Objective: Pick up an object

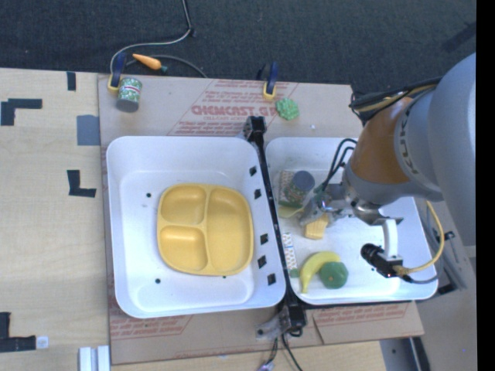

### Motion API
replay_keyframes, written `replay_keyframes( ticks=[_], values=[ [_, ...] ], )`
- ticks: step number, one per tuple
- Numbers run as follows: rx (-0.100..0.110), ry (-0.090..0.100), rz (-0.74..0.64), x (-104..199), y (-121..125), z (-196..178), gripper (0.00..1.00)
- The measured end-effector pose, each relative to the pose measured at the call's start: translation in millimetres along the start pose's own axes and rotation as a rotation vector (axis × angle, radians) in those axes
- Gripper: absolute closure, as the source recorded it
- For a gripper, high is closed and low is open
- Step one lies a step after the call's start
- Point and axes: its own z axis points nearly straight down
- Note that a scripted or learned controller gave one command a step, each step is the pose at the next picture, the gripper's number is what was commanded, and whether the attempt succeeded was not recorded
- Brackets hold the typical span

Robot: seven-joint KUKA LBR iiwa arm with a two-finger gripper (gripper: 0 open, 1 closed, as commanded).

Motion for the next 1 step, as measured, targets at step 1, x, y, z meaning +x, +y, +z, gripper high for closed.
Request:
replay_keyframes(
  ticks=[1],
  values=[
    [0.005, 0.002, -0.001, 49.2, -53.3, -88.8, 1.00]
  ],
)
